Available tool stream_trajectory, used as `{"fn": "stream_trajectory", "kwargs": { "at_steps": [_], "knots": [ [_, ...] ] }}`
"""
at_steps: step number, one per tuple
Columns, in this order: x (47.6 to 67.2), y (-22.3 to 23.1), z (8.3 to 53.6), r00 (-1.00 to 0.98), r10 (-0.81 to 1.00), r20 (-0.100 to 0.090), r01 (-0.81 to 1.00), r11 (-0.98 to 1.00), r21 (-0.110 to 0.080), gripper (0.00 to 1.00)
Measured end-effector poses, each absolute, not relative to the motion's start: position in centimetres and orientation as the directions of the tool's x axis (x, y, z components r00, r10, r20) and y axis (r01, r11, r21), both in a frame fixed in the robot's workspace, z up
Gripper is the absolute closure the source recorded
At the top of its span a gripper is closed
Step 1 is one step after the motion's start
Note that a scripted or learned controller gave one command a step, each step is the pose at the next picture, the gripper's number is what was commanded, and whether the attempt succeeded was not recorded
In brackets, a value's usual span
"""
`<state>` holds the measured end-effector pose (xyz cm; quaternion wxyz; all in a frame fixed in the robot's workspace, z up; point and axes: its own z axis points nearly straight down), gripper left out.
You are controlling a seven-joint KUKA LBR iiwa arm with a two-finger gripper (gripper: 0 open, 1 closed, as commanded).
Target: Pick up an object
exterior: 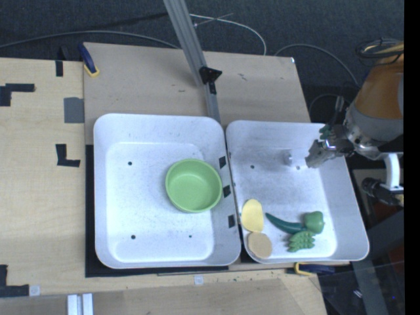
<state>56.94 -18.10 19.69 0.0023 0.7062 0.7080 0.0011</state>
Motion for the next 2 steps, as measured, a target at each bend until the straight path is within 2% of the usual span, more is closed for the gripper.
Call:
{"fn": "stream_trajectory", "kwargs": {
  "at_steps": [1,2],
  "knots": [
    [56.2,-17.8,25.5,-0.002,1.0,-0.002,1.0,0.002,0.005,1.0],
    [56.3,-17.8,28.4,-0.002,1.0,-0.001,1.0,0.002,0.002,1.0]
  ]
}}
